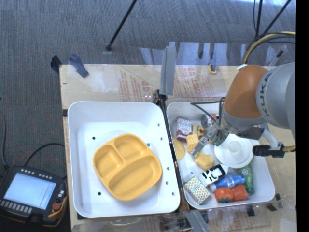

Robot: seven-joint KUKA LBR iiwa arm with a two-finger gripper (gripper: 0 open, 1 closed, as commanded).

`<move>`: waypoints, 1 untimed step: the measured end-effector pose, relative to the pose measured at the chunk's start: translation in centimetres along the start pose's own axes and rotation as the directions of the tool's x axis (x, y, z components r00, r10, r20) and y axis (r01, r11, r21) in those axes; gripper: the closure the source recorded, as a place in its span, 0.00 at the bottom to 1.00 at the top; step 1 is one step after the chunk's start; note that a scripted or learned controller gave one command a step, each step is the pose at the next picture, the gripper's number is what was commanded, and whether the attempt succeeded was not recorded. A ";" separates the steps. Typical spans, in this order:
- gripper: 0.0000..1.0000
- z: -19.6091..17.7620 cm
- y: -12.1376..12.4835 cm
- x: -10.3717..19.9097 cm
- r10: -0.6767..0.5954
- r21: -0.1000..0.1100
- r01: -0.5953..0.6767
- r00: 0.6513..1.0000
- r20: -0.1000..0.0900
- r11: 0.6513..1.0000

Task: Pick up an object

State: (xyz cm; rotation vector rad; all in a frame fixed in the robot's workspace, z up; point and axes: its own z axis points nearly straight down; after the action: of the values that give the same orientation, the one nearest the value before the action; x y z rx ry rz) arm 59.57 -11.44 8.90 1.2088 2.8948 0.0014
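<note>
Bench seen from above at a slant, and we are looking down on two shallow white bins sitting side by side. The left bin is holding a yellow divided plate, lying flat with its three compartments facing up. The right bin is crowded with small toy food items. The grey arm with its orange band is reaching in from the right and is leaning down over the middle of this bin. Its gripper is hanging low among the items at the bin's centre; we cannot tell whether it is gripping anything or standing apart.

Just left of the gripper, a yellow waffle piece is lying beside a small dark red packet at the far left of the bin. A second yellow waffle piece is lying just near of the gripper. A white round dish is resting to the gripper's right, partly under the arm. Along the near edge we are seeing a patterned box, a blue bottle, a green bottle and an orange-red vegetable toy, all close together.
</note>
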 end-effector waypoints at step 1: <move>0.00 0.0 1.2 2.2 0.124 0.002 -0.124 0.992 -0.002 0.992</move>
State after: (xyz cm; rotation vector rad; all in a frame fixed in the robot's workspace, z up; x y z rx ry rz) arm 58.85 -9.03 8.90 1.3880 2.8158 0.0008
